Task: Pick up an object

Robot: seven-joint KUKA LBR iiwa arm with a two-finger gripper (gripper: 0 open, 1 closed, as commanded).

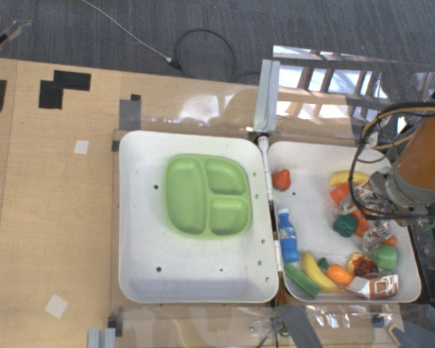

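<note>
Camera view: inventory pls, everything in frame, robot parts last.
bins: 2, white, side by side on the bench
divided plate: 1, green, middle of left bin
bottle: 1, blue, left edge of right bin
tomato-like piece: 1, red-orange, upper left of right bin
banana: 1, yellow, lower part of right bin
cucumber-like piece: 1, green, lower left of right bin
round piece: 1, dark green, centre of right bin
carton: 1, white and orange, lower right corner of right bin
cable: 1, black, floor above the bench
arm: 1, grey with orange band, over right bin
hand: 1, among the toys; grip unclear
</note>
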